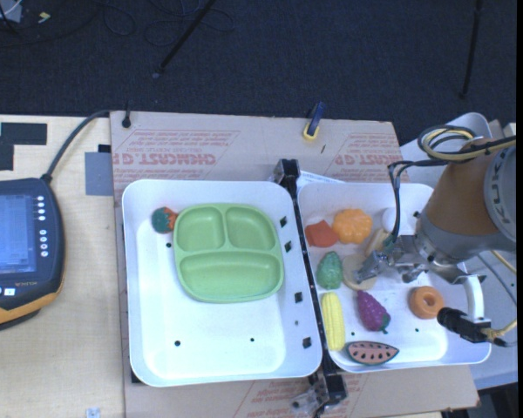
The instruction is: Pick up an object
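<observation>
7 toy foods (372, 310) lie scattered in the right bin (444, 342).

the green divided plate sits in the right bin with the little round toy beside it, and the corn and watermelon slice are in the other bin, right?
Not quite: the camera view shows the green divided plate in the left bin, not the right. The little round toy is beside it, and the corn and watermelon slice are in the other bin.

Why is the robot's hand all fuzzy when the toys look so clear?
In the camera view, the hand is smeared, probably by motion blur, while the corn and green plate look sharp; the white bins are bright and slightly washed out, and the background behind the bench is dark.
</observation>
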### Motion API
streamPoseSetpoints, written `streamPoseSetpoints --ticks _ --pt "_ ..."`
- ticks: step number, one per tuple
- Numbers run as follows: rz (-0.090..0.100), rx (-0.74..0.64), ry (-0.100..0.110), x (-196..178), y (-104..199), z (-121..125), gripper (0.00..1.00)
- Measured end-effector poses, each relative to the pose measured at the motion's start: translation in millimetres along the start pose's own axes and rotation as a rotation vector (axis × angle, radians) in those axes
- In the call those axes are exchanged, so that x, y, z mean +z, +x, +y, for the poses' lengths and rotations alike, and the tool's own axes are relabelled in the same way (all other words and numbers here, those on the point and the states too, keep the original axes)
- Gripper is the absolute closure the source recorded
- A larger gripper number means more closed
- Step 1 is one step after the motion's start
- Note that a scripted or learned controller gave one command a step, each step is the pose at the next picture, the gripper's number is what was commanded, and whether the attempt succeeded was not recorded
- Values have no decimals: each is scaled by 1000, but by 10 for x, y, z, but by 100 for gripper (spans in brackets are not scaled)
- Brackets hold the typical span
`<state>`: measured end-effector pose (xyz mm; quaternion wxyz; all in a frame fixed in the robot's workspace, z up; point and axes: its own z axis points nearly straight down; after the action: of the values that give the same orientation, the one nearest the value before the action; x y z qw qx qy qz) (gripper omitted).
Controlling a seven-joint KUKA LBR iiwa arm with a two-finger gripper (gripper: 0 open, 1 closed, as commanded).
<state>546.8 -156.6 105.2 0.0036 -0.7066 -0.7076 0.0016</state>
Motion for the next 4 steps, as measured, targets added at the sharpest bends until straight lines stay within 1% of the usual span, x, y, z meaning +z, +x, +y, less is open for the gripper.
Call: streamPoseSetpoints --ticks 1,2,3,4 --pt "-1 3 -8 146 13 21 0" --pt "0 8 -13 19 2 38 100" --pt "-4 1 -10 -615 -22 30 100" --pt "-3 0 -10 -1054 10 73 100"
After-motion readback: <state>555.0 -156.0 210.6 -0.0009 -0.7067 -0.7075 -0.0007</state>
